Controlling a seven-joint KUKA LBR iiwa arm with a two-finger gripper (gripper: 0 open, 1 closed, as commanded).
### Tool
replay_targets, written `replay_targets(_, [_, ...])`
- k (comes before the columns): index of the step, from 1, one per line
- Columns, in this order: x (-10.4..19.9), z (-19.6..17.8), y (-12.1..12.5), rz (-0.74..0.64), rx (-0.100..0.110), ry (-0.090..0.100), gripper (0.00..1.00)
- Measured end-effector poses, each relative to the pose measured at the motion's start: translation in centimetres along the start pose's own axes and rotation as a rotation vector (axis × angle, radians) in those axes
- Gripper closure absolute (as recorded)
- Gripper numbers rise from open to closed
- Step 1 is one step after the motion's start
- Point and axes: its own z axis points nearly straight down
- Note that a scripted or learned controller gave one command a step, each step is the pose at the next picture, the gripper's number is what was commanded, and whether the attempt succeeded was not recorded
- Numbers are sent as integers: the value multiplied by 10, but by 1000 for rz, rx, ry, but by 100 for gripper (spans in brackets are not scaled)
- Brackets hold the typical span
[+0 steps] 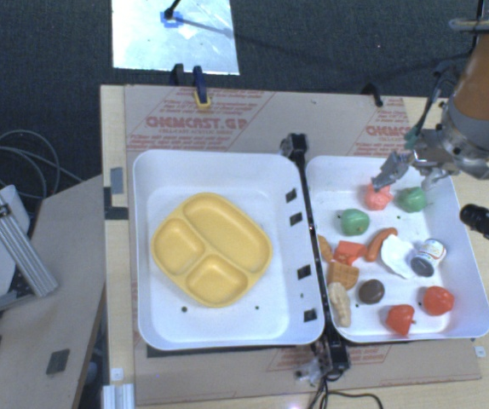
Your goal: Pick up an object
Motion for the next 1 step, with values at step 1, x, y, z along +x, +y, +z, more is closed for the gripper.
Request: replay_targets(1, [-62,64,79,4,1,-2,0])
